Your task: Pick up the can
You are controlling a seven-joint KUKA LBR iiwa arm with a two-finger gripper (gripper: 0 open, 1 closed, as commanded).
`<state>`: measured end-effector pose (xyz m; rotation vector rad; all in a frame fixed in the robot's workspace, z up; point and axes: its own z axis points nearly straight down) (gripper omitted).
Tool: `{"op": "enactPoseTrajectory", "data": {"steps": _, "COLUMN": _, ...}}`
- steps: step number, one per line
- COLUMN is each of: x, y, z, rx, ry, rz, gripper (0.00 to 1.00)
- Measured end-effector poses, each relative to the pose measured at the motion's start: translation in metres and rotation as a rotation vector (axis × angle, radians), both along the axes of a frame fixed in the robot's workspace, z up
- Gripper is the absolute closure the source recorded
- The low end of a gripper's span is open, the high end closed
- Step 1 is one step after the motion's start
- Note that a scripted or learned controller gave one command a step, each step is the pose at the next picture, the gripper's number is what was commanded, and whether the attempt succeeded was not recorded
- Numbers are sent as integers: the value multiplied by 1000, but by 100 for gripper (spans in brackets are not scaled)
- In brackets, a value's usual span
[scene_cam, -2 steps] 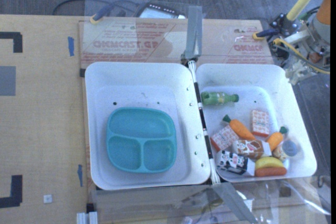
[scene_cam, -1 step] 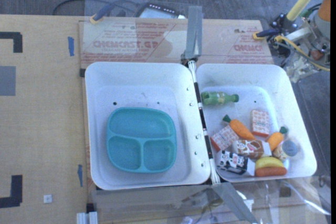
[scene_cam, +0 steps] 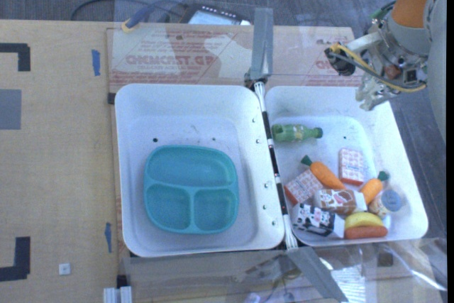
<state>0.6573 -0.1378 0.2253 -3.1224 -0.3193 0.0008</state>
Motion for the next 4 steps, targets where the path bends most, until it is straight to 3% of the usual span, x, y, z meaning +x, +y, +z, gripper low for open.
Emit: {"op": "enactPoseTrajectory", "data": {"steps": 4, "x": 1, "y": -4, "z": 40, "rx": 7, "ry": -7, "rz": -11, "gripper": 100}}
